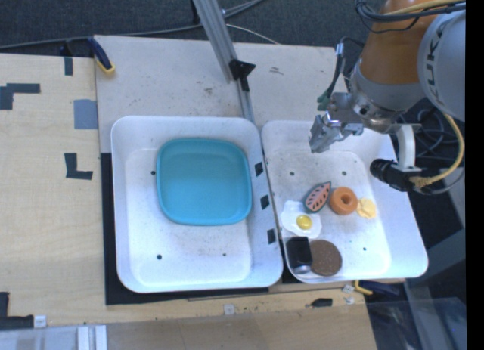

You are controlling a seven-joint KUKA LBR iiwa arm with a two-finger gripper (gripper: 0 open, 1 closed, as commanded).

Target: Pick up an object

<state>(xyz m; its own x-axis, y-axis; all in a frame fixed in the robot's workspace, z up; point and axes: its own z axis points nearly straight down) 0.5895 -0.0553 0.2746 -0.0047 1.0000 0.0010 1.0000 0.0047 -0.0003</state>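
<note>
Above the right bin's (393,258) bare far end, the tool (324,138) hangs, grip unclear.

bins (128,190): white plastic, smooth, speckled w/ dirt
plate (204,181): teal plastic, glossy
bench (38,190): pale wood, matt
pole (215,27): grey metal
arm band (404,23): orange, shiny

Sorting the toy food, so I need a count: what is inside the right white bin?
The right white bin holds a striped oval toy, orange ring, small yellow piece, fried egg, black block and brown disc. Anything underneath them is hidden.
</note>
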